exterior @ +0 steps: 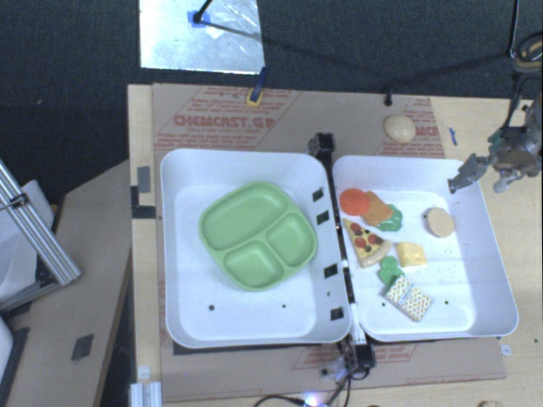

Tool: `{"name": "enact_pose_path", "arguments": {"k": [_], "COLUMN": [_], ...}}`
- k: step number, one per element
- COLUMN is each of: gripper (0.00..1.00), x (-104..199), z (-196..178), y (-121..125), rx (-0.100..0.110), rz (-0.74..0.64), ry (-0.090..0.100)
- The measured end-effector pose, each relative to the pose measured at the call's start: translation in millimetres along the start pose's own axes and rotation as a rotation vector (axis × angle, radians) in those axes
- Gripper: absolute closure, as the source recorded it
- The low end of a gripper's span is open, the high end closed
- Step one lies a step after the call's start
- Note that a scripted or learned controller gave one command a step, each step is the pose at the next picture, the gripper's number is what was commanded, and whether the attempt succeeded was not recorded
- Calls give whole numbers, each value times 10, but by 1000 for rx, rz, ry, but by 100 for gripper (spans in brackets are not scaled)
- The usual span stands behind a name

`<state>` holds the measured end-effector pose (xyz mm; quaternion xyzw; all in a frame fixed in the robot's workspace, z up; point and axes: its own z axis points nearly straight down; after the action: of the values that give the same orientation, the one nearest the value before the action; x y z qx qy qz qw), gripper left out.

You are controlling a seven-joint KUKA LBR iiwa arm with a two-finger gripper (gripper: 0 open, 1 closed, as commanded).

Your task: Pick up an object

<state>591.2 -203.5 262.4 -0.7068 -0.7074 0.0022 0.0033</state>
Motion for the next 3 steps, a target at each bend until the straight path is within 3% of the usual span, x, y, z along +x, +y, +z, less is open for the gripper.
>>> {"name": "enact_pose_path", "arguments": {"k": [1, 3], "gripper": [0, 0], "x": [5, 62], "z": [-60, 956], "y": [21, 57], "rx": [-10, -5], "rz": [-3, -4], "ry": [-2, 0]}}
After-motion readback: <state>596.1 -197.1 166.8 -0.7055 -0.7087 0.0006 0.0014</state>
